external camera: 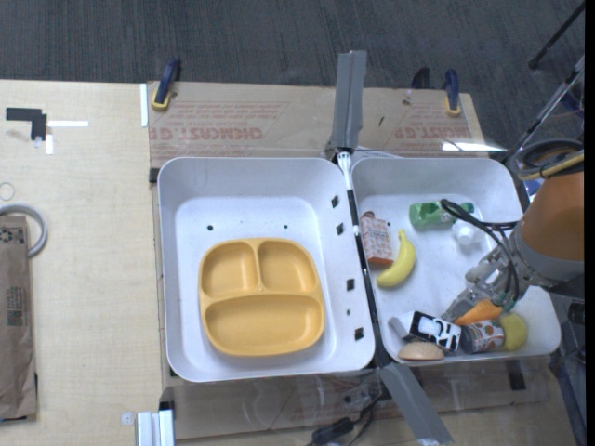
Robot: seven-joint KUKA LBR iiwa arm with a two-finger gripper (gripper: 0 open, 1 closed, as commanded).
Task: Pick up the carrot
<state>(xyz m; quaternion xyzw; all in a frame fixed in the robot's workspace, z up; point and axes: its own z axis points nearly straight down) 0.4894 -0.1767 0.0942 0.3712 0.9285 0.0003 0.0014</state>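
The carrot [480, 312], a short orange piece, lies near the front right corner of the right bin [437, 170]. My gripper [483, 295] comes in from the right and hangs directly over the carrot's upper end, touching or nearly touching it. The wrist and cables hide where the gripper meets the carrot. The orange band of the arm [562, 216] sits at the right edge of the view.
Packed around the carrot are a tin can [483, 337], a yellow lemon [514, 331], a black-and-white object [435, 329] and a bun [420, 350]. Farther back lie a banana [398, 260], a red-labelled bottle [376, 238] and a green item [429, 214]. The left bin holds a yellow divided plate [263, 295].
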